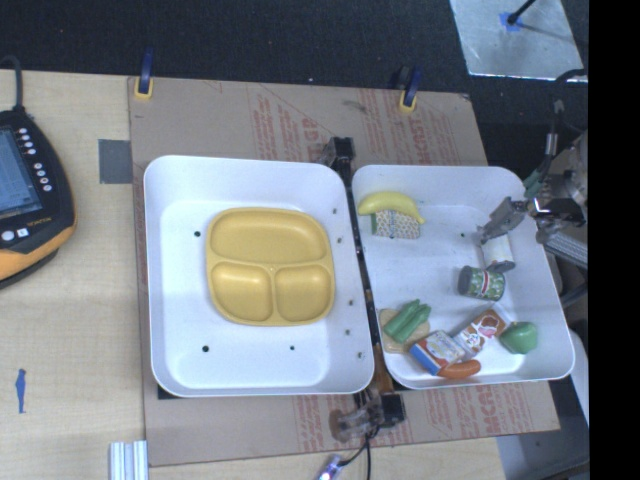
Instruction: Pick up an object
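**Gripper over right bin, nothing held**

Left of the can, a yellow tray sits in the left bin. A banana lies up-left of the can, beans down-left, packets below. The gripper hangs just above the can, fingers spread, ungrasping. Cardboard underlies both bins.

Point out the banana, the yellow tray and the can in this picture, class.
banana [388, 204]: camera view, middle of its yellow curve.
yellow tray [268, 265]: camera view, ridge where its three compartments meet.
can [483, 283]: camera view, its green side wall.
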`<state>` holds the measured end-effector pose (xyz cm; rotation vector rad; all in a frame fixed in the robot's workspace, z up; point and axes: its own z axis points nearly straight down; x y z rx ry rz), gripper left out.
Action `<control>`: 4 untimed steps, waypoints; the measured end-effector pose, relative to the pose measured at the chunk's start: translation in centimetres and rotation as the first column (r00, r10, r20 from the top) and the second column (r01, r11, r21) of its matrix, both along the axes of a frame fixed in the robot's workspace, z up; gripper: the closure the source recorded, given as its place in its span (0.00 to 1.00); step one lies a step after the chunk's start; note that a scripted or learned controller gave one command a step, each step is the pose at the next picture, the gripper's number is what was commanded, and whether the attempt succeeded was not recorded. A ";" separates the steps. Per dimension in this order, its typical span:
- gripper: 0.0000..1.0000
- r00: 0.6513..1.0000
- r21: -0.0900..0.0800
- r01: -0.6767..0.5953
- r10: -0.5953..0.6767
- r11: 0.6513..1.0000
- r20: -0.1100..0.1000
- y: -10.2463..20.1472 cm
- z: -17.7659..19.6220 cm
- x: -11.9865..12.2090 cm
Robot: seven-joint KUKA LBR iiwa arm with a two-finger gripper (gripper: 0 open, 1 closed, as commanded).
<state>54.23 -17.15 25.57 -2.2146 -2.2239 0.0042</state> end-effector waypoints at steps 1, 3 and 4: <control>0.00 1.000 0.000 -0.001 0.001 1.000 -0.003 -0.1 -16.5 0.2; 0.00 1.000 0.000 0.000 0.000 1.000 0.001 -3.1 -16.4 2.5; 0.00 1.000 0.001 0.000 0.000 1.000 0.002 2.8 -16.3 11.0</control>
